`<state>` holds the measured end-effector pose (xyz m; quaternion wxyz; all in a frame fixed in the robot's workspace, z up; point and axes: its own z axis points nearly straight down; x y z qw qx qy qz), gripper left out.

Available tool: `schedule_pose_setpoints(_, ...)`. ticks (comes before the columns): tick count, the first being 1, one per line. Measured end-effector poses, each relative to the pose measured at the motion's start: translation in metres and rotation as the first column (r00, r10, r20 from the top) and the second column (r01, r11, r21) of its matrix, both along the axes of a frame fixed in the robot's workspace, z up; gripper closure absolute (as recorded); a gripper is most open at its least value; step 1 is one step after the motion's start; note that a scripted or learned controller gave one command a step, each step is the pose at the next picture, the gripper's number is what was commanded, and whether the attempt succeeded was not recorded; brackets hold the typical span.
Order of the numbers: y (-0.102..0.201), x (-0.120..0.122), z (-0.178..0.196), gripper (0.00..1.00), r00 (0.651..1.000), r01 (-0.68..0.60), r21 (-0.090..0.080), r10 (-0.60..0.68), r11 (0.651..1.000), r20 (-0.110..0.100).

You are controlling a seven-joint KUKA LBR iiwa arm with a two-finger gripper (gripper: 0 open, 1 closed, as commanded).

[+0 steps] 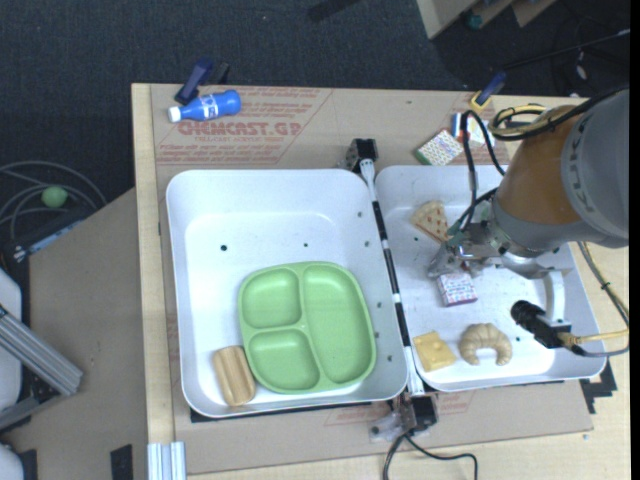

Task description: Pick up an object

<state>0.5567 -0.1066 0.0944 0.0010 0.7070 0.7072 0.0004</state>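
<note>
Camera: one fixed view, set above the desk (150, 268).
Facing: downward at a slant.
Coverage: both bins (200, 208) whole, with floor beyond the desk's far and left edges.
Arm (560, 178): enters from the right.

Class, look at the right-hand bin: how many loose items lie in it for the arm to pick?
4 in the right bin: cracker wedge at the back, patterned block mid-bin, cheese cube and croissant at the front. The arm may hide more.

The table (150, 268) is light wood, with red printed letters (240, 126) near its far edge. Around it lies dark blue carpet (90, 28). Grey cables (30, 208) coil at the left.
</note>
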Motion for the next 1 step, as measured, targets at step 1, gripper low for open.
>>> schedule_pose_setpoints(1,0.0631,0.0483,0.0915,1.00,1.000,-0.002,0.002,0.002,1.000,0.002)
